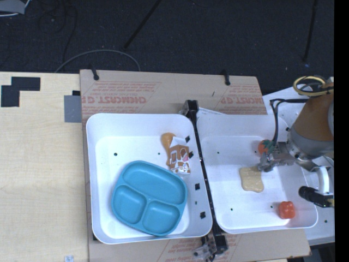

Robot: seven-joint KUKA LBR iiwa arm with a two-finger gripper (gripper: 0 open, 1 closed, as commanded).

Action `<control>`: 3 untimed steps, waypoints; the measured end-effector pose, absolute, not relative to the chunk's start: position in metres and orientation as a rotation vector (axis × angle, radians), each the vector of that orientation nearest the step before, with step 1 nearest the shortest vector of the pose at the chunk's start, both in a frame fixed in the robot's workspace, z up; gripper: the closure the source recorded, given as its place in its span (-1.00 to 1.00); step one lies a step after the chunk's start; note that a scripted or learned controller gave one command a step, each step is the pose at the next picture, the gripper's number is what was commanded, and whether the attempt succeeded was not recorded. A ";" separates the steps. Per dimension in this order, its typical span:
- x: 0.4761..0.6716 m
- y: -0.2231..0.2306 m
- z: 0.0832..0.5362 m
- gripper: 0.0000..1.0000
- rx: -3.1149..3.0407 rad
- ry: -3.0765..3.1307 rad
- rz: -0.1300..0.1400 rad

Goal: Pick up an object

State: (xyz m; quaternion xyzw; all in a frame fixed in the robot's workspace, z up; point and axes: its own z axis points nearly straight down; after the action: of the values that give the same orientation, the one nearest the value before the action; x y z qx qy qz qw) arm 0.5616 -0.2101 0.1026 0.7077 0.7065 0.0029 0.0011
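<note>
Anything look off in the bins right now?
Nothing spilled or broken. The blue plate sits skewed in the left bin, beside a small packet. The gripper hangs over the right bin.

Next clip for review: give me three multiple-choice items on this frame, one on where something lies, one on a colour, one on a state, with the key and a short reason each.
1. Where does the divided tray lie?
A. in the left bin
B. in the right bin
C. on the wooden bench outside both bins

2. What colour is the small round object near the right bin's front corner?
A. green
B. red-orange
C. blue

3. How does the flat tan piece stand relative to the claw?
A. lifted clear of the bin
B. lying on the bin floor just below the claw
C. resting on the tray

Key: 1 A, the blue tray sits on the left bin's floor. 2 B, it shows red-orange against the white floor. 3 B, the piece lies flat on the right bin's floor with the claw at its upper edge.
</note>
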 end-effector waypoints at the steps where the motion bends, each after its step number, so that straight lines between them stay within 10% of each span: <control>1: 0.565 -0.209 0.145 1.00 2.218 2.222 0.001; 3: 0.565 -0.209 0.230 1.00 2.217 2.223 0.001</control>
State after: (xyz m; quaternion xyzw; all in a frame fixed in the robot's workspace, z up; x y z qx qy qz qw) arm 0.5645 -0.2090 0.2304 0.7063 0.7079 0.0005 0.0009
